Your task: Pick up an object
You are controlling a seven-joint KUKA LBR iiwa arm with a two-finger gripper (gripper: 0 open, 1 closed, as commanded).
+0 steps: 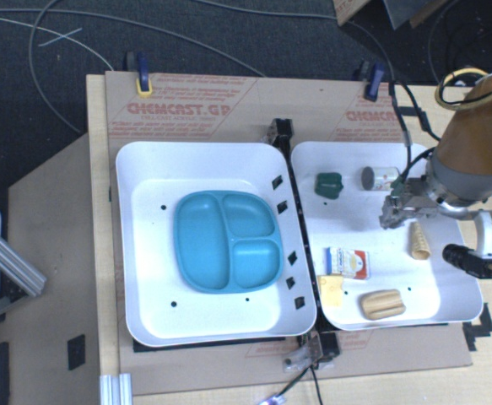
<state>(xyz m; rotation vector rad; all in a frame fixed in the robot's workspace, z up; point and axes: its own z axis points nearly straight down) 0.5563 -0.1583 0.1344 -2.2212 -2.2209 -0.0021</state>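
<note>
The right bin [347, 234] holds several small objects: a dark green block [328, 185], a clear small bottle lying on its side [379, 177], a cream cone-shaped piece [419, 241], a red, white and blue packet [348, 262], a yellow block [331, 291] and a tan bread-like roll [381, 304]. My gripper [395, 211] hangs over the bin's middle right, just below the bottle and left of the cone. Nothing shows between its tips.
The left bin [144, 285] carries a blue divided plate [228, 240]. A black divider with clips [293, 226] runs between the bins. The grey and orange arm [473, 150] covers the right bin's far right corner. Cables trail behind the bench.
</note>
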